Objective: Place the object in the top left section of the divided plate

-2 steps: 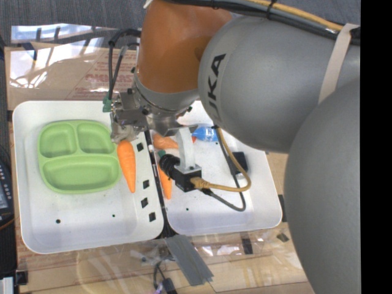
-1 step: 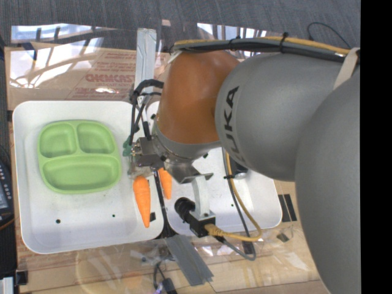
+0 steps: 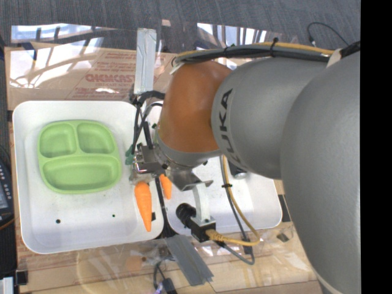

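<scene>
Camera view: my grey arm with its orange band [image 3: 202, 109] hides most of the right shallow white bin [image 3: 264, 210]. My jaws are masked under the wrist, and I cannot tell their opening or any hold. An orange carrot-shaped toy [image 3: 143, 207] shows at the right edge of the left shallow white bin [image 3: 37, 225], apart from the green divided plastic plate [image 3: 78, 179]; lying or hanging, unclear. A smaller orange piece [image 3: 166, 187] beside it is half hidden.

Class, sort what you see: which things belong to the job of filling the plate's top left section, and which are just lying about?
Belongs to the job: orange carrot; green divided plate; left bin holding the plate.
Just lying about: right bin; printed cardboard sheet; grey tape strip.
</scene>
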Robot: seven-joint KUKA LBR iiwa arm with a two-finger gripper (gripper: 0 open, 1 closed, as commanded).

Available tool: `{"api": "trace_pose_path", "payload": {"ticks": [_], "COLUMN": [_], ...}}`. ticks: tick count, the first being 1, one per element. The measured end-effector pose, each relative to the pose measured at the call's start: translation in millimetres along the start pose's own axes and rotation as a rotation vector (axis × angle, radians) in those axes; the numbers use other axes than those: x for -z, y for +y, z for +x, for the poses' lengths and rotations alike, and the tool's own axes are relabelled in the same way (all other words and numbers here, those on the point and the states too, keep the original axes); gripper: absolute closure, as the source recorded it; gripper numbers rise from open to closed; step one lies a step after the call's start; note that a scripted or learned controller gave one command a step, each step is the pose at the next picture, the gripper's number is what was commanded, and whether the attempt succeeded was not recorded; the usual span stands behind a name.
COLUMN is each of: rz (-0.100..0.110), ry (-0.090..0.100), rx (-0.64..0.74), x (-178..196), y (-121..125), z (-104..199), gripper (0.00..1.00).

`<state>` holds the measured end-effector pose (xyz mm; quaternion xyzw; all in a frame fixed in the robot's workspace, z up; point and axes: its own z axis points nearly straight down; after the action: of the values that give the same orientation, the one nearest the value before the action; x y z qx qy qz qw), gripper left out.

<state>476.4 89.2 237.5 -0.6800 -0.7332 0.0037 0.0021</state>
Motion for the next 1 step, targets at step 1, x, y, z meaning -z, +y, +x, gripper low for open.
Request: {"api": "trace_pose_path", "payload": {"ticks": [1], "rz": [0.001], "ry": [0.001], "rx": [-0.325], "x": [-35.8], "y": [-4.9], "z": [-67.9], "gripper": [1.0]}}
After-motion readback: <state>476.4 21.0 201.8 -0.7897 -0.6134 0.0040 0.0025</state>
